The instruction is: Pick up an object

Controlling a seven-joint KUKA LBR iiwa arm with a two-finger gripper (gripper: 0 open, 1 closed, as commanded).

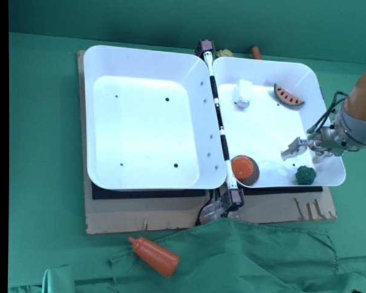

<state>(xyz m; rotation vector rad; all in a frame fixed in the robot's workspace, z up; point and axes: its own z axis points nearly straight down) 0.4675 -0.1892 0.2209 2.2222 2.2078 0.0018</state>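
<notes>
White, smooth plastic forms the right bin point(265, 72), where the gripper point(294, 149) hangs above the floor with nothing between its metal fingers; how far apart they stand I cannot tell. Just below and right of it sits a knobbly green broccoli piece point(305, 175). To its left lies a round orange-and-brown ball point(244, 169). Up beyond it rests a watermelon slice point(288, 96), with a small white block point(243, 93) further left. Green cloth point(43, 133) covers the bench.
</notes>
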